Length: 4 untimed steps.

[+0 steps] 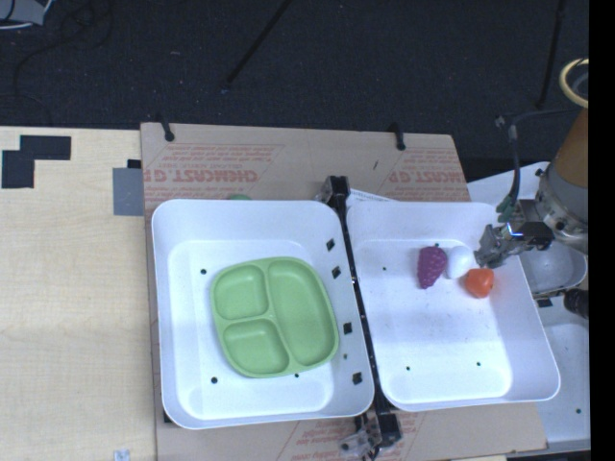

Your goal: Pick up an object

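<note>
Orange object (479,281): small, round, tomato-like, lying in right bin (452,392) near its far right wall. Sits just below and slightly left of pincer (492,244); looks close to touching the tip, contact not resolvable. Not seen between any fingers.

Arm (567,185): enters from right edge, wrist over right rim of right bin, orange band visible at upper right. Angled down and leftward into bin's far right corner. Cable looping above wrist.

Pincer: low at bin wall, metallic tip pointing left toward the objects. Spread of tip not readable at this slant and size; cannot tell how far open. Nothing visibly gripped.

Purple object (431,265): knobbly, grape-cluster shape, left of orange object, apart from it. Small white rounded item (460,258) between the two, just beside purple object; identity unclear against white floor.

Left bin (183,248): holds green divided tray (274,316), three compartments, lying flat and rotated somewhat off the bin's axes. Well apart from pincer.

Both bins side by side on brown cardboard sheet (288,166) with red print, resting on pale wood surface (67,305). Dark clips along the seam between bins.
</note>
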Tool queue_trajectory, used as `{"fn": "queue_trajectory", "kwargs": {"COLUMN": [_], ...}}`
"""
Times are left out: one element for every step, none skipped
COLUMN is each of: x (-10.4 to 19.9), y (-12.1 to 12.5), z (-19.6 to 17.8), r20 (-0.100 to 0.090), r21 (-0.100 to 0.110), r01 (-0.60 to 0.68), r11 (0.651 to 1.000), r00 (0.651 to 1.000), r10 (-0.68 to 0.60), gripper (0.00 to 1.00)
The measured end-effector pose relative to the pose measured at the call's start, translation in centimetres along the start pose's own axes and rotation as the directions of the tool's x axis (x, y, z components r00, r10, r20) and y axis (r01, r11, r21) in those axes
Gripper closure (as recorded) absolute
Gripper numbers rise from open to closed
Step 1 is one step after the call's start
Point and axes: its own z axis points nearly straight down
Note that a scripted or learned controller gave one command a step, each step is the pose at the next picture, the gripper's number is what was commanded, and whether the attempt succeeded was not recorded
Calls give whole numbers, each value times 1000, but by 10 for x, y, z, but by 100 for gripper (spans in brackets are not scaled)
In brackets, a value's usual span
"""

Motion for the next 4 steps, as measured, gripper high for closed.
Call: {"fn": "queue_trajectory", "kwargs": {"x": [52, 102, 148, 208], "y": [-17, -14, -30, -43], "z": [2, 13, 28, 31], "r20": [0, 1, 0, 0], "r21": [2, 2, 4, 3], "r01": [-1, -1, -1, 1], "r11": [1000, 1000, 1000, 1000], "r00": [1000, 1000, 1000, 1000], "r10": [1, 1, 1, -1], "gripper": [100, 100, 100, 100]}}
